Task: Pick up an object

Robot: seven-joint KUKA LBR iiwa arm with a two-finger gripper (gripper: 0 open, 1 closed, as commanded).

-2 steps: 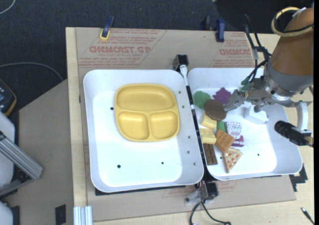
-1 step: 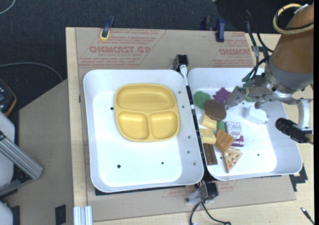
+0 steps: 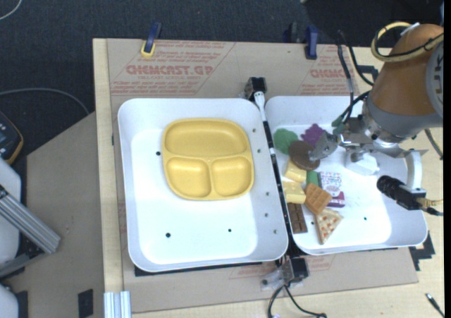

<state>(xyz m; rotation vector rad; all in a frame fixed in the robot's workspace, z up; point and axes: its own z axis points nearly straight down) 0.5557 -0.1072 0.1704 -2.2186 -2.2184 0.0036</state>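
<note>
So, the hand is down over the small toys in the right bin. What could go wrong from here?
1. The toys lie packed together along the right bin's left side, so the hand may catch two at once or push neighbours aside.
2. The brown round piece beside the hand sits against the green one; a grasp could slip off.

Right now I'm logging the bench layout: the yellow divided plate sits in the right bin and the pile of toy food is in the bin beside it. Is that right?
Not quite. The camera view shows the yellow divided plate in the left bin, not the right one. The pile of toy food lies in the bin beside it, the right bin.
</note>
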